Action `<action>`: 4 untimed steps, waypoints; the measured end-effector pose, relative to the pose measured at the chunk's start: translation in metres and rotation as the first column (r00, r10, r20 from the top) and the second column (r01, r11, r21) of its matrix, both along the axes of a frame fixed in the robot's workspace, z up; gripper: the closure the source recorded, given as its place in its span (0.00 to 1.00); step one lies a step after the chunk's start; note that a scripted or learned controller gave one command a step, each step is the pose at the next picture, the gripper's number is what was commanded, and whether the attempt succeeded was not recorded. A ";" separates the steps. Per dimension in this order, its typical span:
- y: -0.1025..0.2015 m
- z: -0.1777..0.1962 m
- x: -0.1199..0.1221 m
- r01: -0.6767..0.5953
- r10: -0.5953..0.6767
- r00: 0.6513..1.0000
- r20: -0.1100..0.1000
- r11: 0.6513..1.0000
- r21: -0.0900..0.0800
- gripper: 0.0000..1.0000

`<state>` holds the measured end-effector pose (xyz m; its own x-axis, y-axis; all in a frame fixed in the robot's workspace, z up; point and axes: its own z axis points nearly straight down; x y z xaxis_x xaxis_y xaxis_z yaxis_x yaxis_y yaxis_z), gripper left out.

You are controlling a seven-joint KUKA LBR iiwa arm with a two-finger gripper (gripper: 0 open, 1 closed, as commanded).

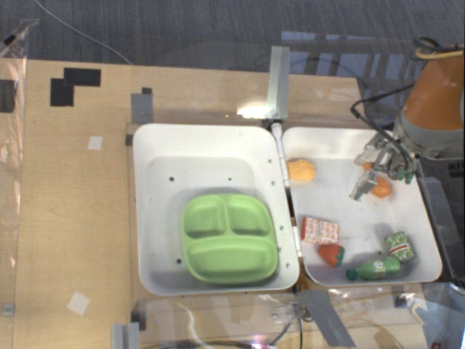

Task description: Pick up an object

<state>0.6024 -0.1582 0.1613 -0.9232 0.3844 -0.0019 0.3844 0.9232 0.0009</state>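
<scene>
Two white bins sit side by side on the wooden bench. Near the right bin's (pixel 429 224) far right corner, the gripper (pixel 379 174) hangs right at an orange piece (pixel 381 188); whether the jaws are apart or together I cannot tell. It looks like the grasp step: next, close and lift.

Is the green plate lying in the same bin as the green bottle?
No, the green plate lies in the left bin, while the green bottle lies in the right bin.
</scene>
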 end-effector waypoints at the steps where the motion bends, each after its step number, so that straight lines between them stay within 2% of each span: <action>1: -0.049 -0.072 0.013 -0.103 0.103 0.995 0.012 0.995 -0.005 0.00; 2: -0.046 -0.057 0.017 -0.111 0.111 0.994 0.022 0.994 -0.008 1.00; 3: 0.077 -0.071 0.023 0.156 -0.156 0.988 0.012 0.988 0.005 1.00; 4: 0.159 0.030 0.054 0.348 -0.348 0.937 0.011 0.937 0.007 1.00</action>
